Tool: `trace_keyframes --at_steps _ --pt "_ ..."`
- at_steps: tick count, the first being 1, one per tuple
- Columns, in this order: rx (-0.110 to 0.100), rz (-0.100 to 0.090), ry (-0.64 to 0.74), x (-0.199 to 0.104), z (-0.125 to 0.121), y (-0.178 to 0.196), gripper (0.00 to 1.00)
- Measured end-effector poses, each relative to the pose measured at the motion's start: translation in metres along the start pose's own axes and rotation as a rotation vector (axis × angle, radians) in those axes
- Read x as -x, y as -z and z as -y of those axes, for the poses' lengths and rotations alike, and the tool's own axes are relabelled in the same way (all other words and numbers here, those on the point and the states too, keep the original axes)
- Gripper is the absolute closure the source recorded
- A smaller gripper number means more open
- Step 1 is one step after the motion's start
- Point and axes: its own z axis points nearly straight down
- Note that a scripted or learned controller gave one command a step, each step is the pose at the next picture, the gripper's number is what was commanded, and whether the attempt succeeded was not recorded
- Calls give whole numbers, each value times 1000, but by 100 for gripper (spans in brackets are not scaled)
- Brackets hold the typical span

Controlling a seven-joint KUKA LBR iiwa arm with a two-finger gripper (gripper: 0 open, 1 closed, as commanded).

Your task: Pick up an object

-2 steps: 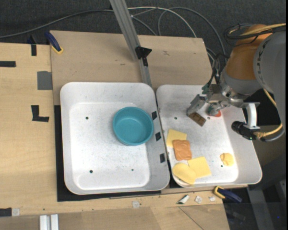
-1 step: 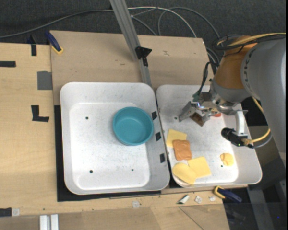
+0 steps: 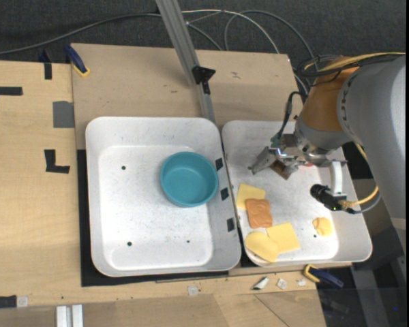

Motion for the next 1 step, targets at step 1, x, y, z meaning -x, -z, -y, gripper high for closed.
trace_keyframes --at_steps 1 --pt "5 0 2 -1 -2 12 100"
